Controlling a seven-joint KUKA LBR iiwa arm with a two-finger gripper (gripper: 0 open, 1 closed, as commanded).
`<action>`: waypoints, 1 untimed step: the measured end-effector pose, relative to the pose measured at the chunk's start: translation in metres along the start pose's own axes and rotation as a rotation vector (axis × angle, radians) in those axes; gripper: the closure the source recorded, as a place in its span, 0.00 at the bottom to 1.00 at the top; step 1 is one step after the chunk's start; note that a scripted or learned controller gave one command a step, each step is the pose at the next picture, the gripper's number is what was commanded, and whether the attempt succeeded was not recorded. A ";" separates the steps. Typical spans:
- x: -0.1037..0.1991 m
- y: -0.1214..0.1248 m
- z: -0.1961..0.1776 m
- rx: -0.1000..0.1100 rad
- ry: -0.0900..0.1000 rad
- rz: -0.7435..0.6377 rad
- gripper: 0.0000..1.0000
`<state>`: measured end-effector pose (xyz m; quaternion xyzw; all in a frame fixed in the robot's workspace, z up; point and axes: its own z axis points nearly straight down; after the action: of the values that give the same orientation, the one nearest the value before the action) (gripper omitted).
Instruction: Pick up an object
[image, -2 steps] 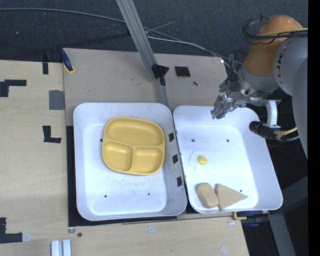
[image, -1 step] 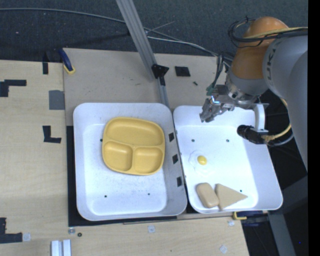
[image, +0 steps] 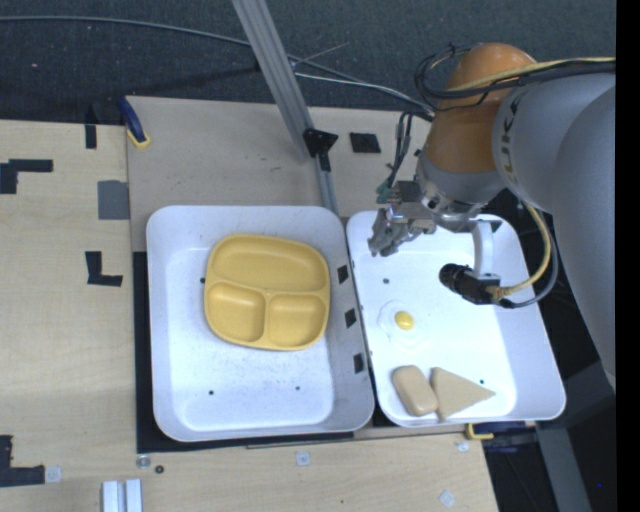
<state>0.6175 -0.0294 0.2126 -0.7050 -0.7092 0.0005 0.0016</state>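
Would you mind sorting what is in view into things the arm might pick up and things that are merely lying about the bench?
Belongs to the job:
- gripper, above the right bin
- fried egg
- bread roll
- wedge-shaped piece
- yellow divided plate in the left bin

Just lying about:
- black tape marks on the bench
- blue and yellow clamp
- metal pole

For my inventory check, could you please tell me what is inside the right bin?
In the right bin lie a small yellow piece, a tan roll and a tan wedge. The arm covers its far corner.
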 end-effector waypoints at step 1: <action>0.049 -0.002 0.005 0.000 0.000 0.000 1.00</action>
<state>0.6155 0.0195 0.2081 -0.7050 -0.7093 0.0004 0.0014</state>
